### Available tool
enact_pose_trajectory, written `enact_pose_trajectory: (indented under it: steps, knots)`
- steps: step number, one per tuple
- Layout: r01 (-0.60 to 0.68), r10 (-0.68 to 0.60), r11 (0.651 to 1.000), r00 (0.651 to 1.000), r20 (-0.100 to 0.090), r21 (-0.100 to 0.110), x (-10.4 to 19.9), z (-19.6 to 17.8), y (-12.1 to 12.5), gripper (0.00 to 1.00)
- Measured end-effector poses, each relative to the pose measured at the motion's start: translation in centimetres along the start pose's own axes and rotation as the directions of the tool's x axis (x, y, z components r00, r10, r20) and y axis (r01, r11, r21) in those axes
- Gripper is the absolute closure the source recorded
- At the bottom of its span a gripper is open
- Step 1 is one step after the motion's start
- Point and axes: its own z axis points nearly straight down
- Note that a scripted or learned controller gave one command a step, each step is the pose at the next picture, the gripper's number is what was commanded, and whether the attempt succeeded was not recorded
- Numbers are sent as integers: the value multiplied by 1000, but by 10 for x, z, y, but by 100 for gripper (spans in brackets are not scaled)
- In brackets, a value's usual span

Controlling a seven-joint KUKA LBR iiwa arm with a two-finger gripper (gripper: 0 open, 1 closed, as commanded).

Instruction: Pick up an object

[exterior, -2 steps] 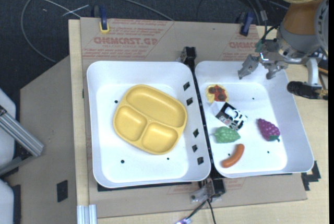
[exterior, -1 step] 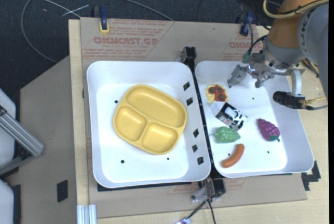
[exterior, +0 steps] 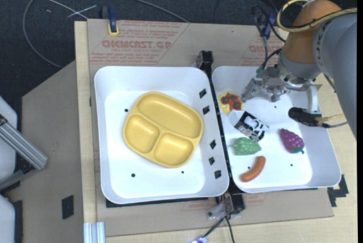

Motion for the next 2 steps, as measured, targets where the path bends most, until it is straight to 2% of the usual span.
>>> enact_pose_trajectory:
  steps: [1,2]
  knots:
    - [1,-1,1000,1000,0,-6,0,-14,2,100]
    - [0,0,1000,1000,2,-13,2,-72,14,100]
